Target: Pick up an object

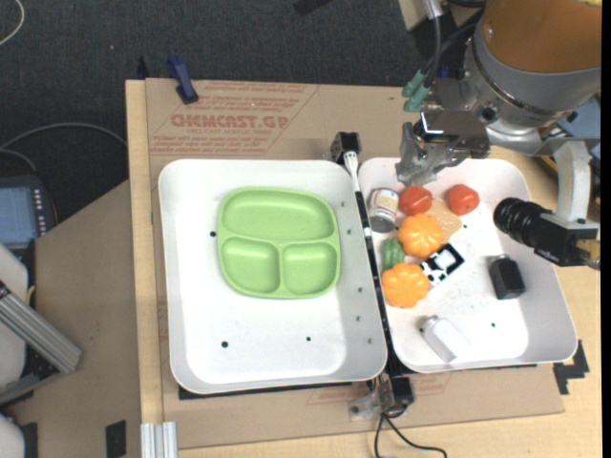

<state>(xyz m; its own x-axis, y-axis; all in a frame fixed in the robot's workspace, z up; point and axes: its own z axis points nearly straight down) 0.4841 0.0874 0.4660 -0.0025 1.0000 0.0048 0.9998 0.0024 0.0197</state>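
Note:
My gripper [417, 172] hangs over the back left of the right bin [535, 342], just above a red tomato [414, 199]. Nothing shows between its fingers. Close by lie a second red tomato [462, 198], a small tin can [384, 205], two orange peppers [423, 236] [405, 285], a green piece [392, 253] and a black-and-white tag [442, 262]. Farther off in that bin are a black block [506, 278] and a grey-white bottle [438, 338].
The left bin [191, 332] holds a green divided plate [278, 241]. A black cylindrical device [535, 227] reaches over the right bin's right rim. The arm's big body [535, 46] looms above the back right. Brown cardboard [229, 113] lies under both bins.

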